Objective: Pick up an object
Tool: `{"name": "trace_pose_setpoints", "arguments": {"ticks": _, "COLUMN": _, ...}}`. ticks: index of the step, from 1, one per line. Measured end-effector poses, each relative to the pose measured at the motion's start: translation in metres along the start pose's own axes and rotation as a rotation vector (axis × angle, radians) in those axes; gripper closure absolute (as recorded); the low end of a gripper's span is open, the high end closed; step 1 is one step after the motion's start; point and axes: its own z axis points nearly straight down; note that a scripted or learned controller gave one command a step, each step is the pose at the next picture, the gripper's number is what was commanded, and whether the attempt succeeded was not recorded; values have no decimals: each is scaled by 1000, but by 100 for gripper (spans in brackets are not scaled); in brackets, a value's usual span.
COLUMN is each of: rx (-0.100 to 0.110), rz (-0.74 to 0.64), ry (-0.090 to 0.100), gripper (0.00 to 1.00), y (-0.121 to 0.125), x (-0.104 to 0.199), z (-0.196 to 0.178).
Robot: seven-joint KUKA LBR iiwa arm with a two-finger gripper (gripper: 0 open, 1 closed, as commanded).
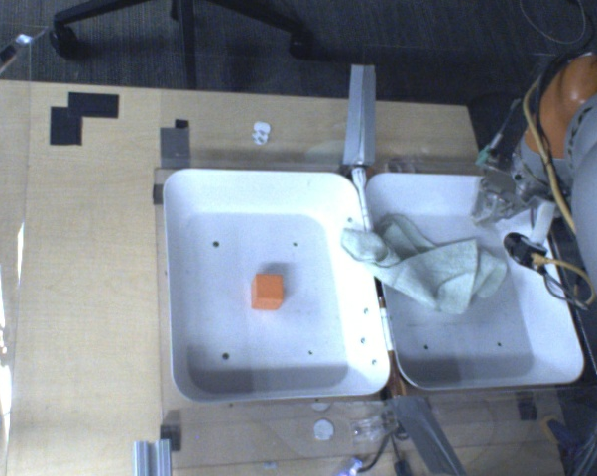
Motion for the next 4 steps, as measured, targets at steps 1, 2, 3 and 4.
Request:
{"name": "trace_pose_setpoints", "arguments": {"ticks": 1, "rx": 10, "rz": -3, "ry": 5, "gripper": 0, "y": -1, "x": 3, "z": -1}}
{"name": "trace_pose_setpoints", "arguments": {"ticks": 2, "rx": 7, "rz": -12, "ry": 5, "gripper": 100, "y": 0, "x": 6, "z": -13}}
{"name": "trace_pose_setpoints", "arguments": {"ticks": 3, "rx": 7, "rz": -13, "ry": 5, "gripper": 0, "y": 0, "x": 6, "z": -12}}
{"name": "trace_pose_setpoints", "arguments": {"ticks": 4, "rx": 1, "rz": -20, "ry": 4, "gripper": 100, "y": 1, "x": 8, "z": -25}}
